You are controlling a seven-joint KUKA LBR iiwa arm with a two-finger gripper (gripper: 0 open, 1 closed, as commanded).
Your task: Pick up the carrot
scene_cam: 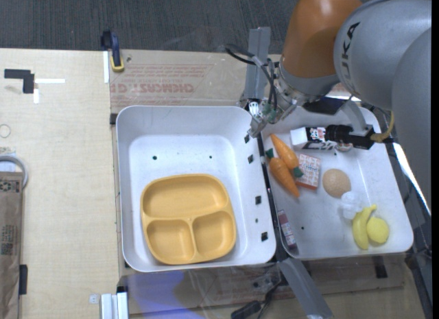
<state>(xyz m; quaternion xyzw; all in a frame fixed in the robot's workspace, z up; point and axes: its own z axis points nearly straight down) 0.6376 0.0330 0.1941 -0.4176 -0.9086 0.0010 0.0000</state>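
Note:
Two orange carrots lie in the right bin (391, 242), close to its left wall. The upper carrot (284, 151) points up-left, and the lower carrot (284, 176) lies just below it and touches it. My gripper (259, 120) hangs over the divide between the two bins, just up-left of the upper carrot's tip. Nothing shows in its grasp. The grey arm with its orange band (317, 33) covers the right bin's far corner.
The left bin (130, 139) holds a yellow divided plate (188, 217). In the right bin are a small printed packet (309, 171), a tan round item (336, 183), yellow fruit (369, 228), a white piece (349, 205) and a black-and-white item (322, 134). Cardboard (171, 77) lies behind.

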